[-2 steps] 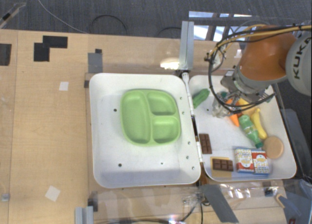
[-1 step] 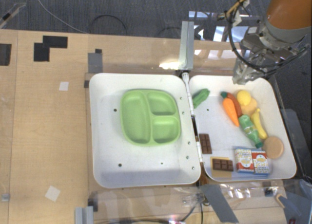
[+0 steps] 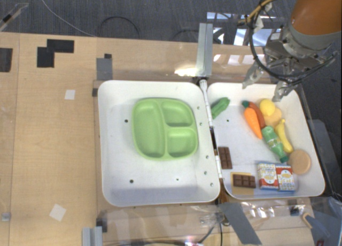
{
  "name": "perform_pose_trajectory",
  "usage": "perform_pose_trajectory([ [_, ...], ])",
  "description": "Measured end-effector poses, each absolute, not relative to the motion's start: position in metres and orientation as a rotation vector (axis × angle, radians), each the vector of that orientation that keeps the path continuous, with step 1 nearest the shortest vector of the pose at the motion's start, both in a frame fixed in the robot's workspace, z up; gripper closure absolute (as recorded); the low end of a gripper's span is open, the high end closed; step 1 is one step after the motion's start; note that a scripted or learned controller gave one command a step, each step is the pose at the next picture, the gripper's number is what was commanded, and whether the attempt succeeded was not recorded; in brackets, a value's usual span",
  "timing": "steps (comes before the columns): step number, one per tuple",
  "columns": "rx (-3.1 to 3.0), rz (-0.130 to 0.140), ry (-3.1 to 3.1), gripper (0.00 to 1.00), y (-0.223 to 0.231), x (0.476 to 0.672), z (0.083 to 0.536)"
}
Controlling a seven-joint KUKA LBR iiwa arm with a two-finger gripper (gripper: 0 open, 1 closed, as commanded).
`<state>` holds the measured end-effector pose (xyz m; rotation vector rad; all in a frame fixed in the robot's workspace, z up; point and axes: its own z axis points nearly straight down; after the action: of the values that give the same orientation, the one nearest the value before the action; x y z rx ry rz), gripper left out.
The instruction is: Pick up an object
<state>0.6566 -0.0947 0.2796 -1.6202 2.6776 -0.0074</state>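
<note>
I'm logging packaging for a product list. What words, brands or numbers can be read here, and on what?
None can be read.
Small carton, front of the right bin: coloured print, too small and blurred to read.
Chocolate bars: moulded squares, no lettering to make out.
Green tray: plain.

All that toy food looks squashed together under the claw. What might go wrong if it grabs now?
Two risks, as I judge it. The gripper hangs open above the carrot, lemon and banana, which touch, so the jaws may catch two or nudge one aside. The green bottle lies wedged against them and could get knocked.
</note>
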Motion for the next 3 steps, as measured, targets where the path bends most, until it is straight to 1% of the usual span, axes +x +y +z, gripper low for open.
perform_pose_trajectory([
  [1,-1.681,0.004,2.652,0.00,-0.111,0.604,0.176],
  [2,-1.699,-0.013,2.626,0.00,-0.128,0.631,0.091],
  [3,-1.666,-0.010,2.649,0.00,-0.142,0.651,0.089],
])
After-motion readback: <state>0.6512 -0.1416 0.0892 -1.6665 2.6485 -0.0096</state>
